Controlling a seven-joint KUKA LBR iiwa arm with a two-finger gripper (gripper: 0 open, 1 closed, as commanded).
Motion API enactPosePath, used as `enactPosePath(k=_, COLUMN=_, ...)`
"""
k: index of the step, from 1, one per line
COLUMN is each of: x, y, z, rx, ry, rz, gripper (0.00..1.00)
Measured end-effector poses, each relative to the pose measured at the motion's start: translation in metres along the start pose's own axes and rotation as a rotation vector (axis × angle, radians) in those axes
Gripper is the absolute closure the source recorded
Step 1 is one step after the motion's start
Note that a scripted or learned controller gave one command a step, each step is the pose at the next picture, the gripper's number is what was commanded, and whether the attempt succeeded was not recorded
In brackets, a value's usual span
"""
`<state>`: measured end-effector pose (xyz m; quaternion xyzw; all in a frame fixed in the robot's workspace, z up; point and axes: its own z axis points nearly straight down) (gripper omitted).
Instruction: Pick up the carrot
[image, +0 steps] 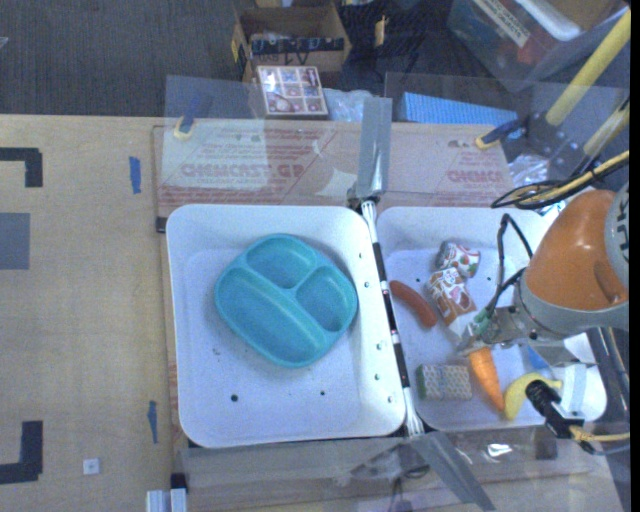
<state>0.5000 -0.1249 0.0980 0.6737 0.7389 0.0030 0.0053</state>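
Note:
The carrot (487, 378) is small and orange and lies near the front of the right bin (405, 235), between a speckled sponge and a banana. My gripper (488, 332) hangs just above the carrot's far end, under the arm's orange band (575, 265). The arm hides much of the gripper. I see nothing lifted from the bin floor.
A red sausage (413, 303) and a printed snack packet (452, 281) lie behind the carrot. The sponge (444, 381) is to its left and the yellow banana (524, 392) to its right. The left bin (190, 300) holds a teal divided plate (287, 298).

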Motion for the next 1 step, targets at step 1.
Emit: enactPosePath(k=1, x=0.0514, y=-0.0149, z=-0.0869, rx=0.011, ry=0.003, rz=0.178, gripper=1.00)
